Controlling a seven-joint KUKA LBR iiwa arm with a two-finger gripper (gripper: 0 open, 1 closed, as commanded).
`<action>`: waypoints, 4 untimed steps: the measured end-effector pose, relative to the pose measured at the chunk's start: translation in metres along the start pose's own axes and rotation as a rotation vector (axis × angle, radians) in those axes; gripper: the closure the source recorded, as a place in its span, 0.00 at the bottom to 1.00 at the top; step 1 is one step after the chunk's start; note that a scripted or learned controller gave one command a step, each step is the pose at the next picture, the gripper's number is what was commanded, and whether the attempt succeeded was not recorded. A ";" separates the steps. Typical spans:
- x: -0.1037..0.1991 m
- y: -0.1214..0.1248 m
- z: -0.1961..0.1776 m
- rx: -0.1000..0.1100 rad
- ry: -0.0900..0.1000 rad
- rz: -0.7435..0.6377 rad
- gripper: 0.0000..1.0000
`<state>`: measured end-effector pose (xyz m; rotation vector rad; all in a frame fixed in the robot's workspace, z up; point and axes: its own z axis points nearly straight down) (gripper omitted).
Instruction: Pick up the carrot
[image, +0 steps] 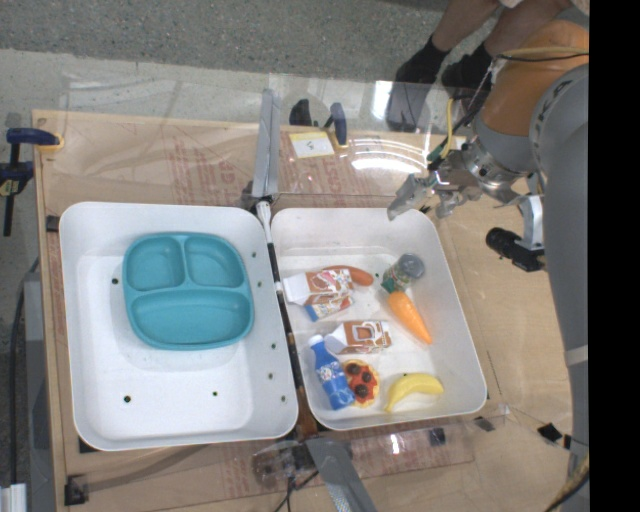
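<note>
Camera view looks down on a wooden tabletop (150, 160) under clear plastic, with grey floor beyond its far edge. Two white bins stand side by side: the left bin (90, 400) carries one teal divided plate (187, 290). The right bin (455, 340) holds one carrot (409, 313) near its right wall, long axis diagonal, green top toward the far edge, tip toward the near-right corner. Beside it lie one banana (413, 388), one blue bottle (328, 373) and two small cartons (345, 312). The gripper (428, 194) hangs over the bin's far-right corner, jaws apart, holding nothing.

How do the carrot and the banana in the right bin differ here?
The carrot is orange and tapers straight to a point, with a green top; the banana is yellow and curved. The carrot lies at a slant near the bin's middle right, the banana nearer the front corner. Both lie loose in the right bin, away from the gripper.
</note>
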<state>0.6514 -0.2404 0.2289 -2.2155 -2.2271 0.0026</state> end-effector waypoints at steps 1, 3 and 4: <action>-0.021 -0.072 0.086 0.001 0.000 0.021 0.00; -0.014 -0.092 0.131 0.000 -0.001 -0.135 1.00; 0.009 -0.103 0.024 -0.003 -0.001 -0.259 1.00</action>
